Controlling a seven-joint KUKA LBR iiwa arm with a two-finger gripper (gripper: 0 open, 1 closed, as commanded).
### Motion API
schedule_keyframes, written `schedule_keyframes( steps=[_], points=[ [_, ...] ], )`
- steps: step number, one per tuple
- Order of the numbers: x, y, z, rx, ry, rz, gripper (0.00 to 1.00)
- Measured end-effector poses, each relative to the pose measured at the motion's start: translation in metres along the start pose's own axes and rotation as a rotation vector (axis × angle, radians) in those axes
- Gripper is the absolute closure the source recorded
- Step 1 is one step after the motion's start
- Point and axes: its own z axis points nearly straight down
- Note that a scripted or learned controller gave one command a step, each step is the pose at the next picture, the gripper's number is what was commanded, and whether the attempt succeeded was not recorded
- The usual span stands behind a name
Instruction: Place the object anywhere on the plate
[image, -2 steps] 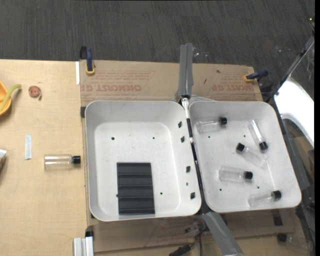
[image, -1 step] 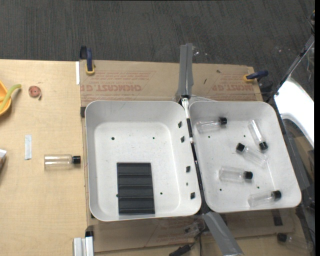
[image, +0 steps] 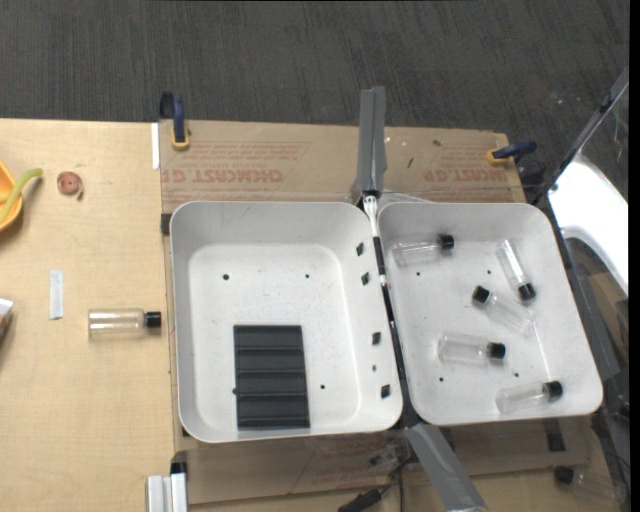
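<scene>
A black ribbed plate (image: 270, 377) lies flat in the left bin (image: 200, 300), near its front wall. Several clear vials with black caps lie on their sides in the right bin (image: 560, 300). One vial (image: 420, 250) is at the back left, another vial (image: 515, 270) at the back right. A third vial (image: 470, 350) lies near the middle. A further vial (image: 528, 397) rests against the front right corner. Nothing lies on the plate.
On the wooden bench left of the bins lies another clear vial (image: 122, 321), with a small white strip (image: 56, 295), a red disc (image: 68, 183) and a yellow object (image: 10, 195) nearby. Clamps (image: 175, 120) hold cardboard behind the bins.
</scene>
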Motion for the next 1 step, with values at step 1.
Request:
schedule_keyframes(
  steps=[1],
  points=[
    [0.0885,-0.0575,0.001,-0.001,0.0,-0.036,0.0]
  ],
)
